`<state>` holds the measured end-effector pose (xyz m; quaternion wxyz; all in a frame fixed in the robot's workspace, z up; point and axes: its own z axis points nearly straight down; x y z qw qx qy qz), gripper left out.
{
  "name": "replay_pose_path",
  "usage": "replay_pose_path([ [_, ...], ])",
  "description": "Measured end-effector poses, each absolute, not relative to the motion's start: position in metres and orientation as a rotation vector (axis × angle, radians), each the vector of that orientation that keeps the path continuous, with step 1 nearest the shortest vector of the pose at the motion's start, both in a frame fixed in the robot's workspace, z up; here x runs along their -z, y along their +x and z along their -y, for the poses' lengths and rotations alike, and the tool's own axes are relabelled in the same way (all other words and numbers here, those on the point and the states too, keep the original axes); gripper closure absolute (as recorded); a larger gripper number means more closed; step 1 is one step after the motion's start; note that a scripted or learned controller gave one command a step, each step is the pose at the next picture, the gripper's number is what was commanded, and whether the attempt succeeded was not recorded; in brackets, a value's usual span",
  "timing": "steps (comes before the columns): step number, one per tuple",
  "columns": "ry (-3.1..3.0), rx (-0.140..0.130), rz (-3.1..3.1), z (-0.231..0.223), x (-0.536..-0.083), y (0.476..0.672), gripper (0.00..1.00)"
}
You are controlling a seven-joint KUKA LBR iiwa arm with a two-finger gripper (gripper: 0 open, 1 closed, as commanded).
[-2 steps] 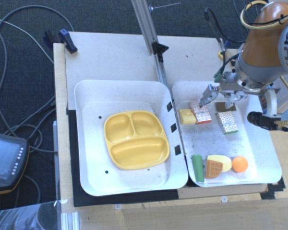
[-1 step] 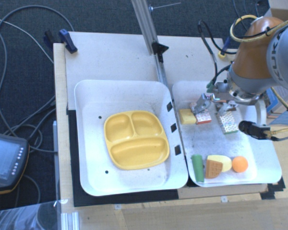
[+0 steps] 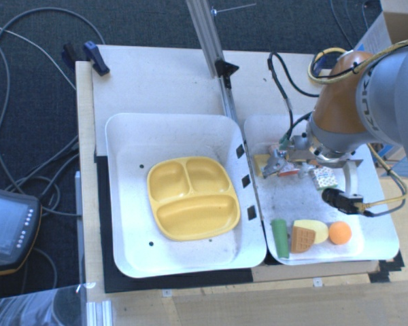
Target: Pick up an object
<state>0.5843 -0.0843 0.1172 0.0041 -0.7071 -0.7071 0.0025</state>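
Now over the right bin (image 3: 387, 240), reaching in from the right with my orange-banded wrist above its far half. My gripper (image 3: 277, 166) sits low near that bin's left wall, close to the divider between the bins. Fingers: cannot tell whether wide or narrow from this slant; metal parts and a bit of red show there, blurred. Something pale yellow (image 3: 260, 164) lies just beside the gripper on its left, against the bin wall, possibly touching, though I cannot tell; nothing is clearly between my fingers. A small patterned packet (image 3: 324, 178) lies under my wrist, near the bin's middle. Along the near edge, in a row from left: green stick (image 3: 279, 238), waffle-like brown piece (image 3: 302, 239) touching a yellow piece (image 3: 317, 229), then an orange ball (image 3: 340, 233) just beside. Left bin (image 3: 122, 182) holds a yellow divided plate (image 3: 192, 197), lying flat near its middle, well apart from me.
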Motion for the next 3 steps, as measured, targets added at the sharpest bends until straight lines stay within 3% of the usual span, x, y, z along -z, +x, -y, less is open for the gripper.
replay_pose_path([
  [1,-2.221,0.003,2.221,0.084,-0.133,0.587,1.00],
  [3,-2.223,0.005,2.226,0.086,-0.213,0.594,1.00],
])
